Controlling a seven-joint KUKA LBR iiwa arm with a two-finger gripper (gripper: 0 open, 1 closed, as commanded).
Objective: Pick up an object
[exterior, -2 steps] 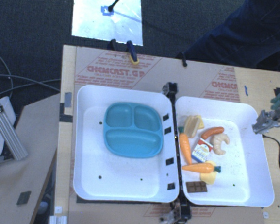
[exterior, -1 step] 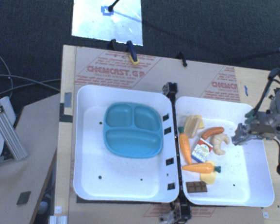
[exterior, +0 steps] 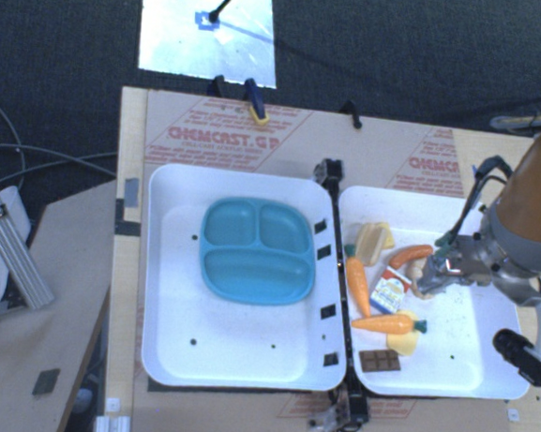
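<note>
The right bin (exterior: 455, 368) holds several toy foods: two orange carrots (exterior: 357, 286) (exterior: 385, 323), a pale bread piece (exterior: 373, 240), a red-orange sausage (exterior: 408, 254), a small white and red carton (exterior: 389, 293), a yellow chunk (exterior: 405, 343) and a brown chocolate bar (exterior: 380, 361). My gripper (exterior: 429, 280) hangs low over the bin's middle, right beside the carton and just below the sausage. The grey and orange arm (exterior: 534, 215) comes in from the right. Nothing shows between the fingers.
The left bin (exterior: 175, 343) holds a blue divided plate (exterior: 257, 252). A black clip strip (exterior: 333, 272) runs along the divider between the bins. A shiny metal sheet (exterior: 210, 24) lies on the floor beyond the bench.
</note>
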